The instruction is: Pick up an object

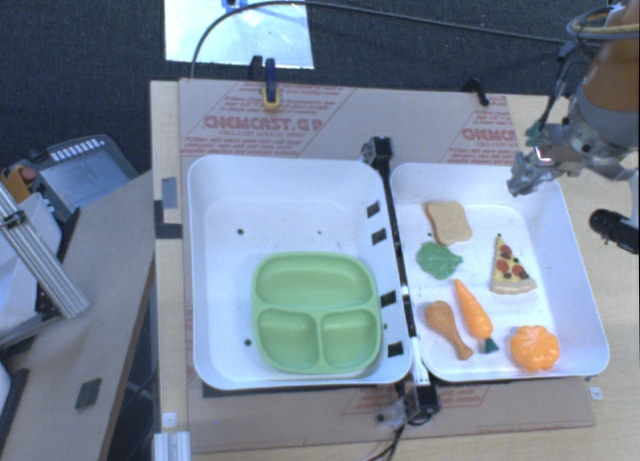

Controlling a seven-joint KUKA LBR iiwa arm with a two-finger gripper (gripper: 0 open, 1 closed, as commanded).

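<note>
Arm: grey KUKA arm with orange band, entering from the upper right, wrist bent downward and leftward; two-finger gripper [524, 175] poised over the far right corner of the right bin, above its rim. Finger state: cannot tell, tips too small and blurred. Nothing visible between them.

Right shallow white plastic bin [575, 259], contents:
- tan toy bread slice [448, 221], far left part, flat
- green leafy toy lettuce piece [438, 260], just beside and nearer than the bread
- toy pizza wedge with red toppings [511, 267], middle right, point toward the far side
- orange toy carrot with green tip [473, 311], lying at a slant, centre
- brown toy chicken drumstick [447, 328], just left of the carrot, roughly parallel
- orange toy pumpkin-like fruit [535, 347], near right corner

All items lie apart from the gripper; the pizza wedge and bread are nearest to it.

Left shallow white plastic bin [215, 209]: holds a light green three-compartment plate [316, 311] in its near half.

Surroundings: black clips along the divider between bins; cardboard sheet [330, 114] with red lettering under both bins; yellow-handled clamp [270, 84] at the far edge
</note>
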